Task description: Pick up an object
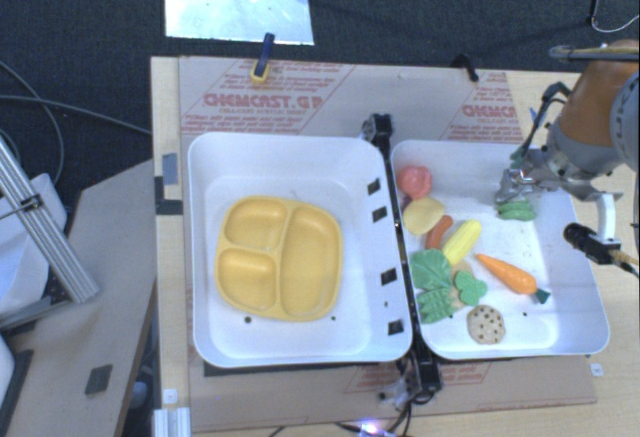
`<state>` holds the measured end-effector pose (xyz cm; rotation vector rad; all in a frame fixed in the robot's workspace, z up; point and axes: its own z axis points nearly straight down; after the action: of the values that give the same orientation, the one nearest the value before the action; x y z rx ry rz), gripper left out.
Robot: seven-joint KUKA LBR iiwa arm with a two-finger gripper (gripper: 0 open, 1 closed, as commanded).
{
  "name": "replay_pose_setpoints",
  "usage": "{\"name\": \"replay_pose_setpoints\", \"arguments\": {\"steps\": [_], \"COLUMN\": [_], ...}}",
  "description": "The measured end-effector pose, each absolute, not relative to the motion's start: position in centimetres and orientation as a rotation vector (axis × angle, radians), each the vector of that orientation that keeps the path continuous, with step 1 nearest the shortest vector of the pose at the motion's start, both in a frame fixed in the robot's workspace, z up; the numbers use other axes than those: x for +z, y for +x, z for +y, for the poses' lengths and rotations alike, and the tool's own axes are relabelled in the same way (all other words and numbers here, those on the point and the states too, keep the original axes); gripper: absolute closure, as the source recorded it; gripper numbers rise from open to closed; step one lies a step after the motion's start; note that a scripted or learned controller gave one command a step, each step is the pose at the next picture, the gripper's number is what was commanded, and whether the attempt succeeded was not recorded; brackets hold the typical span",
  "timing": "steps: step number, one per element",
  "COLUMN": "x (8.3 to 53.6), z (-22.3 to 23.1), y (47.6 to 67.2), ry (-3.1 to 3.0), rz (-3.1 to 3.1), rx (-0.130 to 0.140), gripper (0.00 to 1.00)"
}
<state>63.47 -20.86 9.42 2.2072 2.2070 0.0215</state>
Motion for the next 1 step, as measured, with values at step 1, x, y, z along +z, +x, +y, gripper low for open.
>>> {"name": "replay_pose_setpoints", "arguments": {"steps": [1], "x": [9.44], "z": [-20.71], "y": [56.74], "ry": [2.224], "rz": [2.221], "rx": [-0.002], "gripper": [1.0]}}
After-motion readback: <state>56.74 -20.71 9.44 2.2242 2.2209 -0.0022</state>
